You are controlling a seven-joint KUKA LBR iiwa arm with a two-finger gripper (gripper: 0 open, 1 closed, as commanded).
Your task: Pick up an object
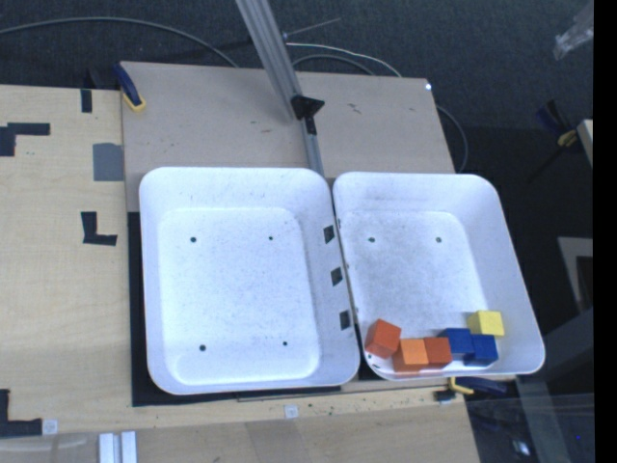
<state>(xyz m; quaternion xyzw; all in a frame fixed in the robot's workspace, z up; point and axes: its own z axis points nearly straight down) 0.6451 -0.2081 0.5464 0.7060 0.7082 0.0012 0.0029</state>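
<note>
Camera view: blocks (436, 340) (orange, blue, yellow) cluster at right bin's (482, 210) near edge.

A light plywood bench (58, 287) is occupying the left and lower part of the camera view, with a paler board (280, 123) lying across its far side. Black tape marks (27, 135) are showing on the wood at left. Dark carpeted floor (434, 17) is extending beyond the bench. Thin cables (116, 25) are trailing across it. An aluminium post (265, 37) is rising at a slant from the board.
</note>
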